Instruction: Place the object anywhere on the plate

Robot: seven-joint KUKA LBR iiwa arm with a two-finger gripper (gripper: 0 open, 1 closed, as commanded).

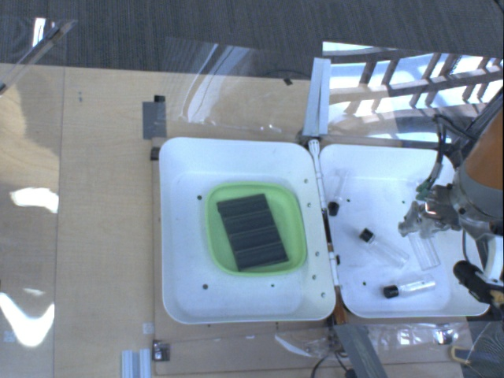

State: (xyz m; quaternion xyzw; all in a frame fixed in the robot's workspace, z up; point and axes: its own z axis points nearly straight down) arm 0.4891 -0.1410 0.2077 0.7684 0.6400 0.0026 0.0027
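Observation:
A dark grey ribbed block (pixel 252 231) lies flat on the green square plate (pixel 294 239) in the middle of the left bin (pixel 181 290). My gripper (pixel 420 224) hangs over the right part of the right bin (pixel 370 309), well away from the plate. Nothing can be made out in it. Below it lies a clear tube (pixel 426 251). The arm's orange band (pixel 482 160) shows at the right edge.
Several clear vials with black caps lie loose in the right bin: one (pixel 376 241) near its middle, one (pixel 408 287) near the front. A small black cap (pixel 333 208) sits by the divider between the bins. Dark cables (pixel 472 278) hang at the right.

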